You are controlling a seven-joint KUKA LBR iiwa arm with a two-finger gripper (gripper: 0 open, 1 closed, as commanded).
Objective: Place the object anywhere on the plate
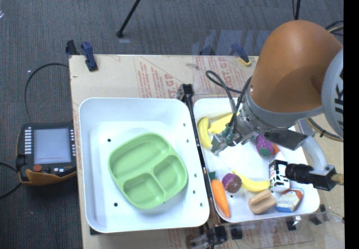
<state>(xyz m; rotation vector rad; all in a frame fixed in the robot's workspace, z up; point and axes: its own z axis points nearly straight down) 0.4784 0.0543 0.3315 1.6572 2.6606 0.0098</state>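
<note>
A green plate [147,170] with three compartments lies in the left white bin [92,130]. My gripper [222,142] hangs over the upper left part of the right bin [247,217], just right of a yellow banana [204,131] that lies against that bin's left wall. The big orange wrist band [294,65] and grey arm cover much of the bin's upper right. Nothing shows between the plate and the gripper, which is to the right of the wall between the bins.
The right bin also holds a purple eggplant [263,144], a purple onion [231,181], a second banana [253,184], a carrot [221,198], a bread bun [262,202], a small carton [288,201] and a black-and-white toy [277,175]. A pendant [49,151] sits off the bench's left.
</note>
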